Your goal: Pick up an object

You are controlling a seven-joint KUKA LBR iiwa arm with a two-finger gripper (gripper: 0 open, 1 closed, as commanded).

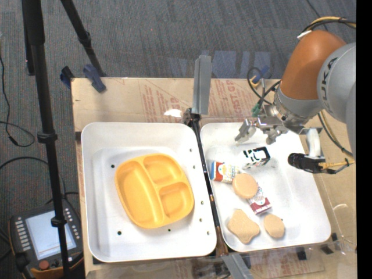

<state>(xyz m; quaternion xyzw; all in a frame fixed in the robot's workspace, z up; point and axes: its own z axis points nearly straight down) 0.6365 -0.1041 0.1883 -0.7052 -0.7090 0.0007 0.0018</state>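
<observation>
From where I'm standing the end effector (pixel 259 133) looks spread open and empty, with the round tan cookie (pixel 244 185) just below it in the right bin (pixel 302 202), probably light, stiff-ish, crumbly, so pinch it across the edges.

Tray (pixel 154 189) in L bin (pixel 93 156)

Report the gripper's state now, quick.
Gripper: open, holding nothing, above the back of the right bin.
</observation>
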